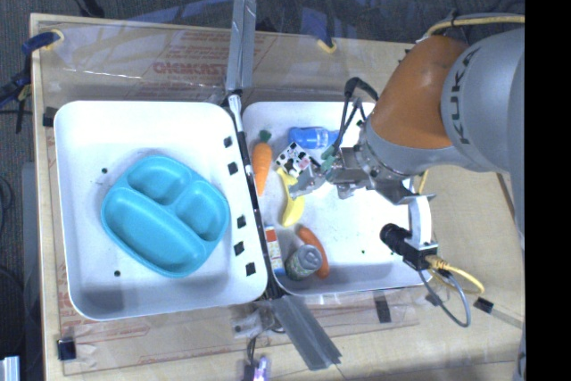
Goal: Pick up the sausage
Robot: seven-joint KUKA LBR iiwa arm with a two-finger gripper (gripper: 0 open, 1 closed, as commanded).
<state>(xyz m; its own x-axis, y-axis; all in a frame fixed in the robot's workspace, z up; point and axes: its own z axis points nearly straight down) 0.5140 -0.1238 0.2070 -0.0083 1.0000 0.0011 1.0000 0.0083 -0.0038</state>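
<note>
Clutter worries me: sausage [314, 249] touches a can [304, 260] at six o'clock; pincer [310, 177] state, I cannot tell.

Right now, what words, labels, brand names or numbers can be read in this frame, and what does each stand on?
"KUK", vertical dark letters, the rest cut off: on the grey robot arm.
Red print, mirrored and too faint to read: on the clear plastic sheet behind the white bins.
Label too small to read: on the small bottle with a grey cap in the right white bin.
</note>
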